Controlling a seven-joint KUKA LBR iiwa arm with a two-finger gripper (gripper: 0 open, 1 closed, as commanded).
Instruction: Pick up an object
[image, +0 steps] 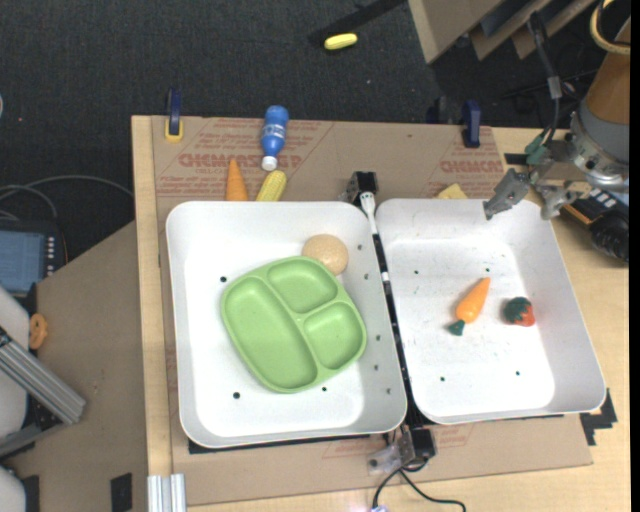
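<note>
Toy carrot (470, 303) lying in the right bin (560, 395) beside a small red and green toy (518, 312), green plate (292, 322) in the left bin (190, 300), end effector (527, 195) above the right bin's top edge, fingers spread, gripping nothing.

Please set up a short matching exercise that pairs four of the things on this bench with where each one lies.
Things:
1. green divided plate
2. toy carrot
3. blue and white bottle
4. tan round piece

Places:
A. on the cardboard behind the left bin
B. in the right bin, beside a small red and green piece
C. in the middle of the left bin
D. in the left bin, touching the plate's far edge

Pairs: 1-C, 2-B, 3-A, 4-D
</note>
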